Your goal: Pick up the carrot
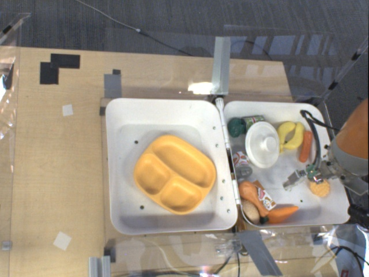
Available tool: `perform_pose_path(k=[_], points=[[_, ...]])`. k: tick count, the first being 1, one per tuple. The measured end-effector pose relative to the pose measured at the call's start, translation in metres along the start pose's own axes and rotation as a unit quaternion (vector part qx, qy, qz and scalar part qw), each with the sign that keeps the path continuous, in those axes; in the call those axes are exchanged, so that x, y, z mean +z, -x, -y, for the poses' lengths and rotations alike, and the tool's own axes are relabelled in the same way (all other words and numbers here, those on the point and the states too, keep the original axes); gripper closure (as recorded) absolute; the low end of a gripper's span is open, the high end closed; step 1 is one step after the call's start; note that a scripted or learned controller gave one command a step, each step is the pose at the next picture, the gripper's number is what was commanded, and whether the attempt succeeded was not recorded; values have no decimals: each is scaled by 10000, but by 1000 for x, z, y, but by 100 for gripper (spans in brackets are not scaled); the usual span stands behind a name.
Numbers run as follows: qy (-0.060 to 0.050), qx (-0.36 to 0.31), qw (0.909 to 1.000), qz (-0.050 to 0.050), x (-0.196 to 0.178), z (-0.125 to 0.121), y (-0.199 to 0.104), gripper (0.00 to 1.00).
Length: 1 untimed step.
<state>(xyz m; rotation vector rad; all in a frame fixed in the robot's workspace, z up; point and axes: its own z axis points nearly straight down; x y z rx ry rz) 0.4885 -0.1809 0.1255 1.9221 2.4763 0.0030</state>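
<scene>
On the tabletop (52, 172) you have two shallow white bins side by side. The left bin (124, 212) carries one thing, a yellow divided plate (174, 173) sitting slightly turned near its middle. The right bin (337, 203) is the crowded one, and the carrot (281, 213) lies along its near edge, orange, its pointed end aimed right. Just to the carrot's left you will find an orange packet with a printed label (256, 194) leaning over a pale round item (251, 212) in the bin's near left corner; the carrot touches or nearly touches that packet.

Further back in the same bin, a white bowl (263, 143) stands upright, with a dark green piece (236, 127) and a small green can (252, 120) behind its left side, a banana (291, 135) on its right, and a slim orange-red piece (305, 146) just beyond the banana. A small clear cup or jar (242, 163) lies left of the bowl, by the dividing wall.

The arm comes in from your right, its orange band (354, 134) at the frame's edge. The gripper (308, 173) hangs over the right side of the right bin, next to a small round orange piece (319, 188). You cannot tell from this view whether it is open or closed; nothing is visibly held. The carrot lies apart from it, nearer the front edge and to its left.
</scene>
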Motion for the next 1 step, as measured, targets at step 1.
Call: perform_pose_path(k=[1], points=[[21, 311, 9995, -12, 37, -29, 22, 0]])
